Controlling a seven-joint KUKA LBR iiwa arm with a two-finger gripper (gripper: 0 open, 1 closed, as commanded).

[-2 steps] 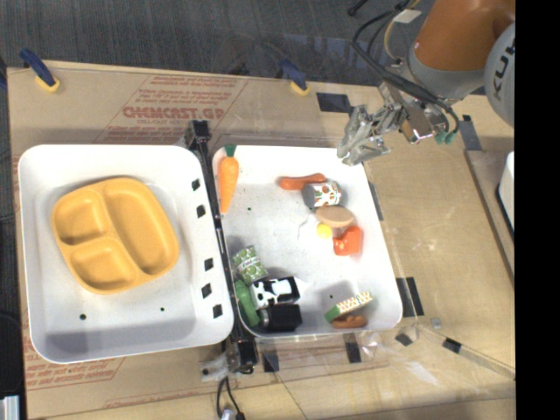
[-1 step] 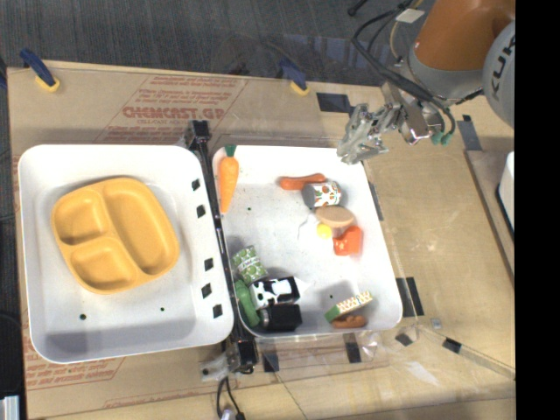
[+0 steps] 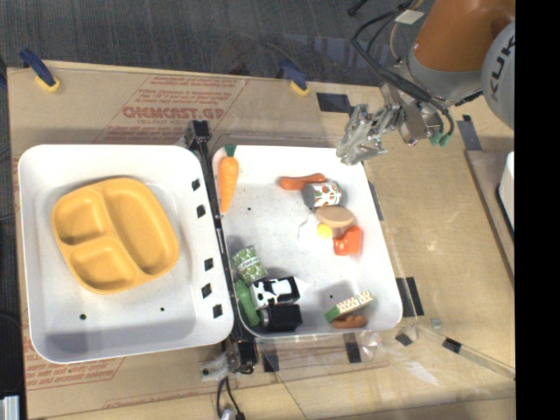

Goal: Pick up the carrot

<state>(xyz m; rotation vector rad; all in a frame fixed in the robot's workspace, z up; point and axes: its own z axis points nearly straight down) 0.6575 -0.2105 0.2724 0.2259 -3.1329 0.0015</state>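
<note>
Camera view, looking down at a slant, has the grey arm (image 3: 455,33) reaching in from the right, its gripper (image 3: 357,143) hanging over the far right corner of the right bin (image 3: 376,234). Whether it is released or clenched I cannot tell; the metal parts blur together, and nothing can be made out in its grasp.

The carrot (image 3: 227,178) lies in the far left corner of the right bin, just beside the wall shared with the left bin (image 3: 35,234), green top pointing far and orange tip pointing near. It is well apart from the gripper, across the width of the bin.

Near the middle right of that bin are a sausage-shaped orange piece (image 3: 300,182), a small can (image 3: 324,195), a tan and yellow piece (image 3: 333,220) and a red-orange block (image 3: 349,241), clustered close together. Along the near side sit a green packet (image 3: 248,262), a black and white toy (image 3: 276,294) and a small labelled piece (image 3: 352,306).

The left bin holds a yellow divided plate (image 3: 114,233), resting left of centre.
</note>
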